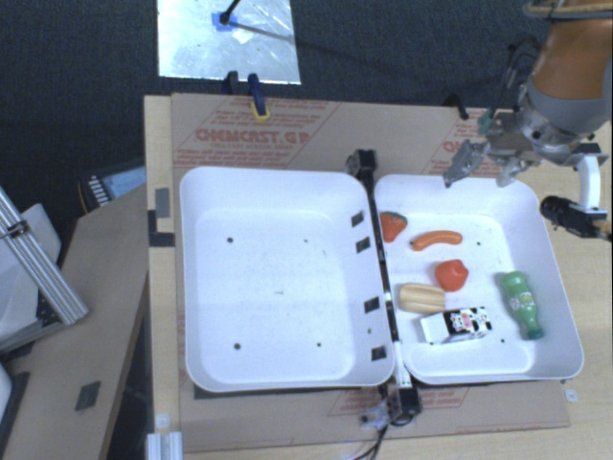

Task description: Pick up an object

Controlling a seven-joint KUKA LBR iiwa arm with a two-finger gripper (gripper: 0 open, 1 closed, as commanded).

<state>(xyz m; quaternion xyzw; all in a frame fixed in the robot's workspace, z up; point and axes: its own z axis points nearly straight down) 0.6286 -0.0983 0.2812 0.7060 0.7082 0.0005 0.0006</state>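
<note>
We see the bench, covered by a brown cardboard sheet with red print, and on it two shallow white bins side by side. The left bin is the larger thing in our view; the right bin holds all the small objects.

The arm comes in from the upper right, and its top part is cut off by the edge of the picture. Its claw hangs over the far rim of the right bin, near the back corner. Two dark fingers point down with a visible gap between them, so we read the claw as spread apart, and nothing sits between the fingers.

All objects lie nearer to us than the claw, and none touches it. The green bottle lies on its side by the right wall of the bin, well apart from the claw. The black and white carton lies at the near side, just beside the tan bread roll. The orange sausage is the closest object to the claw, lying almost straight below it in the picture. The red round piece rests between the sausage and the carton. A small orange-red piece lies against the left wall of this bin; its shape is hard for us to make out.
</note>
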